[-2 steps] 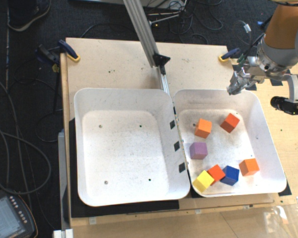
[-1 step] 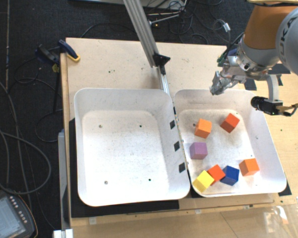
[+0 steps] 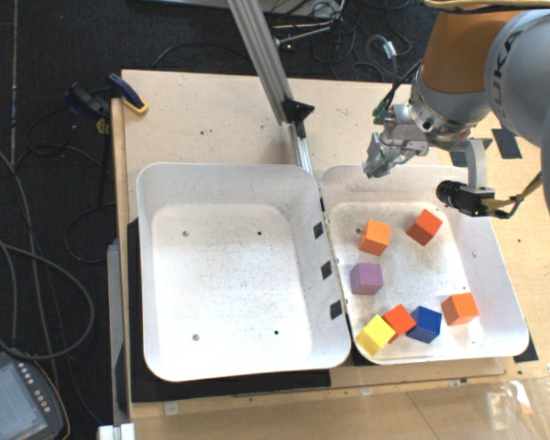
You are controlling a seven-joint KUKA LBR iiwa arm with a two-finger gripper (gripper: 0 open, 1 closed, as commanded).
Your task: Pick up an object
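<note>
My gripper (image 3: 381,162) hangs above the far edge of the right bin (image 3: 495,273), with nothing seen between its fingers. Below it in that bin lie several blocks: an orange block (image 3: 376,236) nearest, another orange block (image 3: 424,226) to its right, a purple block (image 3: 367,278), a yellow block (image 3: 376,334), a small orange block (image 3: 400,318), a blue block (image 3: 425,324) and an orange-brown block (image 3: 459,308). All blocks rest apart from the gripper.
The left bin (image 3: 229,264) lies beside the right one, speckled inside. A slanted metal bar (image 3: 261,44) runs from the top down to the bins' shared far corner. A blue and yellow clamp (image 3: 105,102) sits at the bench's far left. Cables trail behind.
</note>
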